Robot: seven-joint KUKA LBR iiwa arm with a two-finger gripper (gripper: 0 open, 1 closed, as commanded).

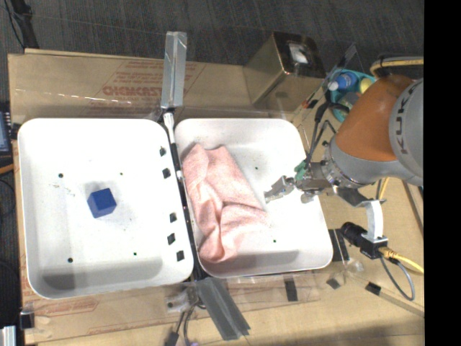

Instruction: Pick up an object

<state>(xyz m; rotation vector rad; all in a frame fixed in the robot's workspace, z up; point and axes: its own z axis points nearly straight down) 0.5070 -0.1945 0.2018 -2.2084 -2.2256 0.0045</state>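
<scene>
Cloth point(218, 202), pink and crumpled, lies along the left half of the right bin point(288, 137), bunched in soft folds against the divider and running from mid-frame toward the lower edge. I see a small blue cube point(101, 201) sitting alone in the left bin point(43, 143), centre-left of frame. The end effector point(276, 189) hangs over the right bin just right of the cloth's edge, holding nothing; whether it is released or clenched I cannot tell.
</scene>
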